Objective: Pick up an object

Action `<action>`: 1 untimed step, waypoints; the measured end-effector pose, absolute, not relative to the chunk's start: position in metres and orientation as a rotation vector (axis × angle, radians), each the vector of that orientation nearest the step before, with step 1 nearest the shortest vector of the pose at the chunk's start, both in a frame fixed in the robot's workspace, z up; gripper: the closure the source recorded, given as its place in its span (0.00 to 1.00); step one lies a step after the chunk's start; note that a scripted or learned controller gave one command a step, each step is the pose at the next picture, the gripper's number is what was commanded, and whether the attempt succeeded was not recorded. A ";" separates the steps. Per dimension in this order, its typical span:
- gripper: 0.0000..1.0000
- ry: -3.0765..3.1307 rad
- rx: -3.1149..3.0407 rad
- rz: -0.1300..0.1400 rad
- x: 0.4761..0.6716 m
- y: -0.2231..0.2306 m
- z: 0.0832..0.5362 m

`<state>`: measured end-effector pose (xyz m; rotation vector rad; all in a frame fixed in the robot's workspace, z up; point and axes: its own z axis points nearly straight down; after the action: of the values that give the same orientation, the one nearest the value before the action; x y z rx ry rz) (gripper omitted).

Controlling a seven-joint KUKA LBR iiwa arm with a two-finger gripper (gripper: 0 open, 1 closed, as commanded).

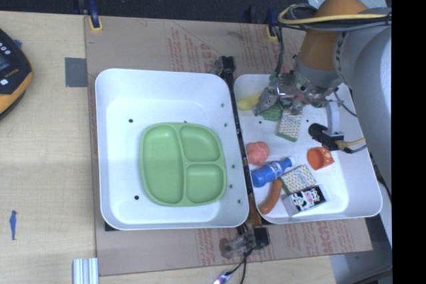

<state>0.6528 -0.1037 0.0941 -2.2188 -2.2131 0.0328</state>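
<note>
My gripper (274, 103) hangs low over the far left part of the right bin (359, 209), right above a green thing (271, 113) and beside a yellow thing (247, 102). Just in front of it lies a small patterned packet (289, 126). Further forward in the same bin lie a pink ball (258, 151), a blue bottle (269, 171), an orange-brown sausage shape (269, 197), an orange cup (320, 157), a checked packet (297, 177) and a black-and-white card (307, 199). Nothing shows between the fingers.
The left bin (113, 110) holds a green divided plate (182, 163). A black divider rail (234, 130) runs between the bins. A yellow-and-black device (10, 73) sits at the bench's far left edge. The grey arm (373, 76) covers the right bin's far right corner.
</note>
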 end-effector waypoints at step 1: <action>0.00 -2.210 -2.219 0.030 0.653 -0.105 0.094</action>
<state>0.6530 -0.1045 0.0942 -2.2190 -2.2105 0.0299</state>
